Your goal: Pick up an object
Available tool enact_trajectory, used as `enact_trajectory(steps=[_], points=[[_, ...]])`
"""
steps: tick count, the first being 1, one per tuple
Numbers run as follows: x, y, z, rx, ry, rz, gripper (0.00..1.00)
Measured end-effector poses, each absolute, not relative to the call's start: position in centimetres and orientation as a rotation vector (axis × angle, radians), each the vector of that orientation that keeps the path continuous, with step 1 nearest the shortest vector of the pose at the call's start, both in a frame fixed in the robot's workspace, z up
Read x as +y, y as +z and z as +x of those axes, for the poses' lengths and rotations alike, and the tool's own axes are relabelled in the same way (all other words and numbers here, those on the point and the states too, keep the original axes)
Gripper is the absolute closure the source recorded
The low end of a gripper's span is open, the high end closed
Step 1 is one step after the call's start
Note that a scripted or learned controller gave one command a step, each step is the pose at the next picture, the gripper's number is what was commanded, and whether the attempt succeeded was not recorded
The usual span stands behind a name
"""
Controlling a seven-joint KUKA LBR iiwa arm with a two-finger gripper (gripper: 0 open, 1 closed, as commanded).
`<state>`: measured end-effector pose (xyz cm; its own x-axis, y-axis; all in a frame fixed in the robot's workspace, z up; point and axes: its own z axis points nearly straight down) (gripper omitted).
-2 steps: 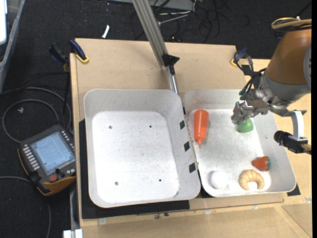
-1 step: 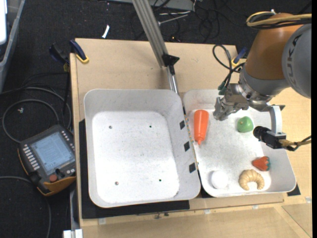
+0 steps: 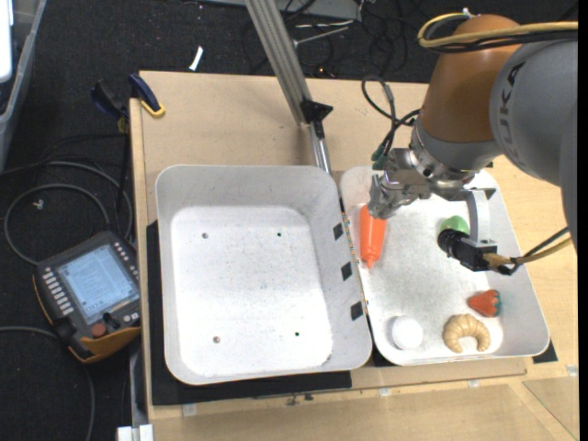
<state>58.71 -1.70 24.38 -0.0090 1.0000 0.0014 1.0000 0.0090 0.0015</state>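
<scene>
Tool [image 3: 384, 202] poised directly atop toy carrot's [image 3: 371, 235] upper end; carrot's long axis ran twelve to six; tool's opening and hold impossible to tell.

Part of the grey arm [image 3: 542, 99] bears the letters "UK".

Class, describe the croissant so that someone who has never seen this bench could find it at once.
Start at the right-hand white bin, the one the grey and orange arm reaches over. Go to its near edge, where the croissant lies between a white ball and a strawberry. It alone is tan and curved like a crescent.
</scene>
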Motion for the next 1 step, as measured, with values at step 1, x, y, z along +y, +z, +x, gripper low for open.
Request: enact_trajectory(steps=[1], points=[[4.24, 24.95, 59.04, 2.232, 0.004, 2.212, 1.00]])
